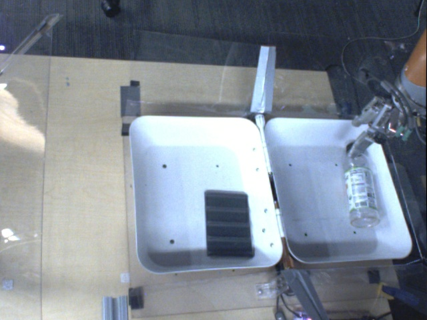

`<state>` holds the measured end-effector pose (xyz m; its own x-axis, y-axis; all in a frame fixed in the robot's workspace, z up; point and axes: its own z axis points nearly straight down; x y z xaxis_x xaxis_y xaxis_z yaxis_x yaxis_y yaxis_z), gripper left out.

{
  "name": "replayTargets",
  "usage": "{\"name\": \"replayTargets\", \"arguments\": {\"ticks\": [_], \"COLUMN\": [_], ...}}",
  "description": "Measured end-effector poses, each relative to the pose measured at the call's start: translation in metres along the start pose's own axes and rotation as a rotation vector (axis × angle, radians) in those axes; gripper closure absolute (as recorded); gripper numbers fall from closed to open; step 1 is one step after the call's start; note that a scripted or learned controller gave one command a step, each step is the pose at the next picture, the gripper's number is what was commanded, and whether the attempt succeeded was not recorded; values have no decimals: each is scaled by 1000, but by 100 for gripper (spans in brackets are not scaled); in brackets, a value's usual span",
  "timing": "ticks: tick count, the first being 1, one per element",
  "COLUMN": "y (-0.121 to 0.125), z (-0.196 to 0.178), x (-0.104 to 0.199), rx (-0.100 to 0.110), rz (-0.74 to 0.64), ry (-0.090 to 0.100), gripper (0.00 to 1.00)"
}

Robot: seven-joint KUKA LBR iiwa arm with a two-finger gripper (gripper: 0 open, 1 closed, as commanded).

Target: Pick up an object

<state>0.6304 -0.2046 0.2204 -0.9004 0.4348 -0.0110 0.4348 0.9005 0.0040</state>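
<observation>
The tool [371, 127] hovers just above the clear bottle's [361, 193] cap end.

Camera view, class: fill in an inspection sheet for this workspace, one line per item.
Surface: wooden bench bearing a left bin and a right bin side by side.
Job's things: clear bottle lying in the right bin; black ridged block flat in the left bin.
Clutter: nothing seen.
End effector: end effector over the right bin's far right corner, just above the bottle's cap end.
Cables: thin wires behind the right bin.
Surroundings: dark floor.
</observation>
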Motion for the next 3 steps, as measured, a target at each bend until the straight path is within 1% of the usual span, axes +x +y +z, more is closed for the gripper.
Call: {"name": "replayTargets", "arguments": {"ticks": [1, 2, 3], "y": [7, 13, 14], "z": [129, 132, 106], "x": [-15, -20, -27], "rx": [0, 2, 2], "rz": [-187, 103, 7], "ry": [-7, 15, 6], "gripper": [0, 0, 0]}}
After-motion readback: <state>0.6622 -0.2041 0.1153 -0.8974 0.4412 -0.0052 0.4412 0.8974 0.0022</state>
